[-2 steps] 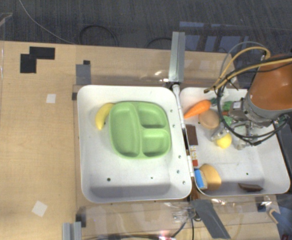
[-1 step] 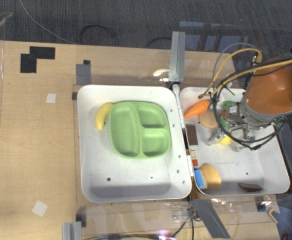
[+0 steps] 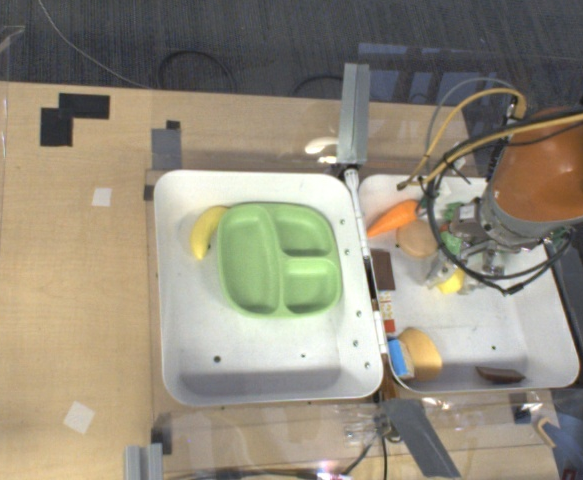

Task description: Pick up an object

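carrot (image 3: 392, 218) is my best bet, sitting at the upper left of the right bin (image 3: 531, 358), up by the divider between the two bins. its long axis runs on a slant, tip pointing down-left toward the divider, fat end up-right, touching or nearly touching a round tan thing (image 3: 418, 241) just beside it.

from my gripper (image 3: 474, 260) the carrot lies to the left and a bit toward the far rim, with that tan thing more or less between us. so any reach has to go left over or around it, and my closing line should cross the carrot's slant, not run along it.

gripper state: honestly can't tell, the wrist and cable loops hide that end from above. a small yellow piece (image 3: 450, 283) sits right under my wrist, touching or just below it, but i can't see anything held.

further out: a brown block (image 3: 382, 269) along the divider, a tan and blue item (image 3: 414, 353) at the near left corner, a dark flat piece (image 3: 499, 374) at the near rim. left bin (image 3: 186, 358) has a green divided tray (image 3: 276, 258) with a banana (image 3: 205, 231) against its left edge, well apart from me.
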### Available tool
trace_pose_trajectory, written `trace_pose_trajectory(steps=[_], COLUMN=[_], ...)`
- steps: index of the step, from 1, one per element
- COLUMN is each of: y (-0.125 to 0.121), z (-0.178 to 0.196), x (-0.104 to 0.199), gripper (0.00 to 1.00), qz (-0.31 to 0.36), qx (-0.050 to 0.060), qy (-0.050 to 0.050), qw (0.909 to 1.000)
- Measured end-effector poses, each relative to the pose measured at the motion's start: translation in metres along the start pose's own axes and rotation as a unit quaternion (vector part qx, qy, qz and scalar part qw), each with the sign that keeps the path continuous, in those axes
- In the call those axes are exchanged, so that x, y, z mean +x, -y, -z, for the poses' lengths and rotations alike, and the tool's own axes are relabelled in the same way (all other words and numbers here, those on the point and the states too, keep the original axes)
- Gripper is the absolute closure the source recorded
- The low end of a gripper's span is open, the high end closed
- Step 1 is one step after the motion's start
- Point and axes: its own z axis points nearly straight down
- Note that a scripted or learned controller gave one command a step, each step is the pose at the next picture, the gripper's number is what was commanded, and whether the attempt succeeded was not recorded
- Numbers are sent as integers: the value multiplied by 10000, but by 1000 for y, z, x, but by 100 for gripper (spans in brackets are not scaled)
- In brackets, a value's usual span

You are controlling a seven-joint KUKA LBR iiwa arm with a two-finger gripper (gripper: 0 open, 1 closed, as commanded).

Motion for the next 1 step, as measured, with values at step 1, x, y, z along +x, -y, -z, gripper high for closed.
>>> trace_pose_trajectory(steps=[1], y=[40], z=[150], x=[-24], gripper=[100], qz=[-469], qx=[-23], qy=[-27], qw=[9989])
